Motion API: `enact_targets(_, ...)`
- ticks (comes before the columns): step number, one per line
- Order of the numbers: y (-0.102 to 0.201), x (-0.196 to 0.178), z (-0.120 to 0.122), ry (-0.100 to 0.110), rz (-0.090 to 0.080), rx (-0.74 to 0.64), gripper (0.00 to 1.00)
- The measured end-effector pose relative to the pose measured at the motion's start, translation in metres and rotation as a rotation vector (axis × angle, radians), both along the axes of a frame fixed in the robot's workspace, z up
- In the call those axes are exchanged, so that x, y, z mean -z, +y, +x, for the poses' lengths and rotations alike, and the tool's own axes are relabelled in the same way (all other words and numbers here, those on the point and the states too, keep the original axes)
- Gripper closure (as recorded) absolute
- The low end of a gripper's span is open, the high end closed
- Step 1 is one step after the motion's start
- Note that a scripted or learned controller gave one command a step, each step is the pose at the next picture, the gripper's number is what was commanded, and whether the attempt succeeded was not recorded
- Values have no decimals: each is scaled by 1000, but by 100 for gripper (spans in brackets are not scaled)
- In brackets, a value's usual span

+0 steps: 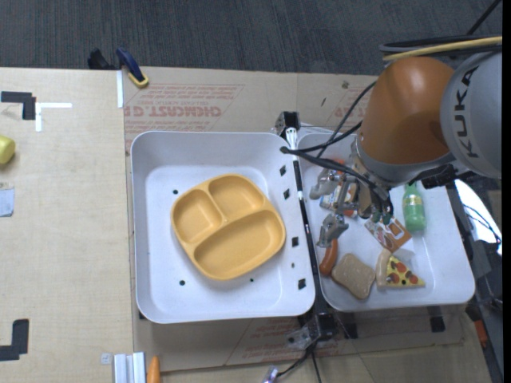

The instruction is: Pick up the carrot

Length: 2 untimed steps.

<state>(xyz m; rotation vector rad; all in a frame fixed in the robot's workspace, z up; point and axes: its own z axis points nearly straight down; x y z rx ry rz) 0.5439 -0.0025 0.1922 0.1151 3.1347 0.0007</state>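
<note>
plate (229,226) in left bin (152,238), pizza slice (397,272) in right bin (447,282)

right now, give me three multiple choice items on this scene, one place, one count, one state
1. Which holds the yellow divided plastic plate? A right white bin B left white bin C the bench
2. How many compartments has the plate? A two B four C three
3. How is the triangular pizza slice toy? A lying flat in the right white bin B on the plate C lifted

1 B, its walls surround the plate. 2 C, two small, one large. 3 A, it lies on the bin floor beside the brown bread slice.
</note>
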Motion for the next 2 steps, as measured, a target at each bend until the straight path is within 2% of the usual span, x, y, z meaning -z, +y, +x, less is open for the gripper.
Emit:
enact_targets(1, 63, 1, -53, 4, 0, 325, 0)
enact_targets(2, 63, 1, -53, 4, 0, 325, 0)
